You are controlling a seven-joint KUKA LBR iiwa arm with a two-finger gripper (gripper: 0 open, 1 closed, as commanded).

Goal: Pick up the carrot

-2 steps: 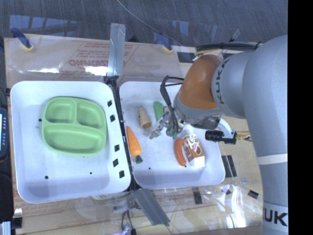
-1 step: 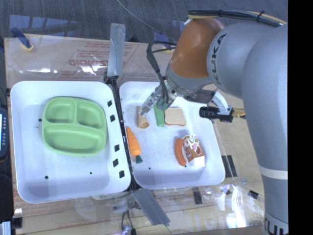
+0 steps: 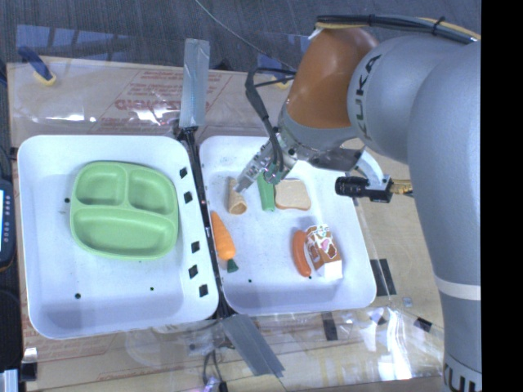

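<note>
The carrot point(image 3: 222, 237) is orange with a small green top. It lies in the right bin point(image 3: 270, 296) against the left wall, pointing toward the front. My gripper point(image 3: 261, 172) hangs over the back middle of that bin, up and to the right of the carrot and apart from it. Just below the gripper a green stick-shaped piece point(image 3: 266, 195) stands on end, and whether the gripper touches it I cannot tell.
A small bread roll point(image 3: 237, 200) and a bread slice point(image 3: 292, 194) lie beside the green piece. A sausage point(image 3: 301, 254) and a small carton point(image 3: 324, 250) sit at the right. The left bin point(image 3: 49, 300) holds a green divided plate point(image 3: 125, 208).
</note>
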